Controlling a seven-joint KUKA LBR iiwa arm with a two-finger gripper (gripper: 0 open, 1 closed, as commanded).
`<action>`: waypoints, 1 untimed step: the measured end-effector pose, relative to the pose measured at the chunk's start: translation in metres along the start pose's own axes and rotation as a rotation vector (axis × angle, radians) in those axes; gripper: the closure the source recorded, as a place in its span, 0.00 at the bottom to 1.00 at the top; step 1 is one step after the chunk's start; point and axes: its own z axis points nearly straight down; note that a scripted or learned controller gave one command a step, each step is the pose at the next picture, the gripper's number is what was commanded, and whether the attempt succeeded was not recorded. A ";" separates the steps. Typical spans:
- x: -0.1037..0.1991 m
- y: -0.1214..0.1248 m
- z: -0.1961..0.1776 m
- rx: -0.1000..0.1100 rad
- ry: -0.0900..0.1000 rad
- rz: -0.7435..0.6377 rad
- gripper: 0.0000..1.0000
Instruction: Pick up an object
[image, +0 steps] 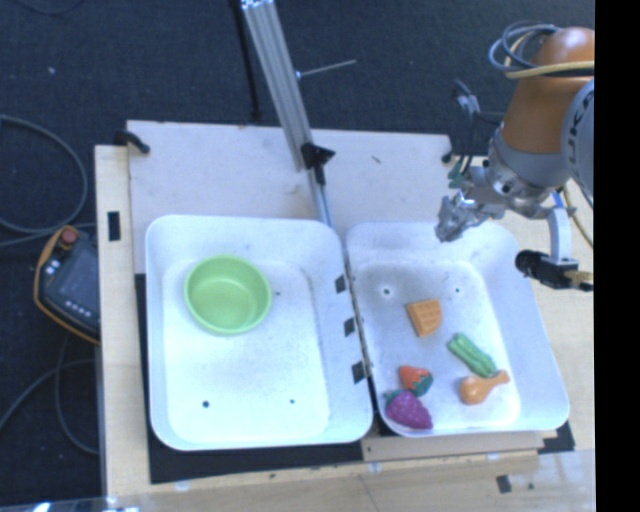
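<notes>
Grey two-finger gripper (452, 222) hangs above far rim of right shallow white bin (530, 340), nothing between fingers; spread or pressed together, cannot tell

Candidates all in right bin: orange wedge-shaped block (425, 317) mid-bin, green ridged pickle toy (470, 354), orange gourd toy (481, 386), red-and-green strawberry toy (414, 379), purple grape cluster (408, 409) at near rim

Light green plastic bowl (228, 293) in left white bin (170, 400)

Judgement: nothing picked, descent, grasp and lift all remain

No readable writing or brand

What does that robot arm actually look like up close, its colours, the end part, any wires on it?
The arm is rounded and chunky, grey metal with a broad orange band above the wrist. Pale cables loop over its top. It narrows to a small metallic grey gripper at the tip, and a dark fitting sticks out from its side. The picture is too blurry to show any markings.
</notes>
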 end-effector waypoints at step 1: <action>-0.002 0.000 0.022 0.008 -0.002 0.003 1.00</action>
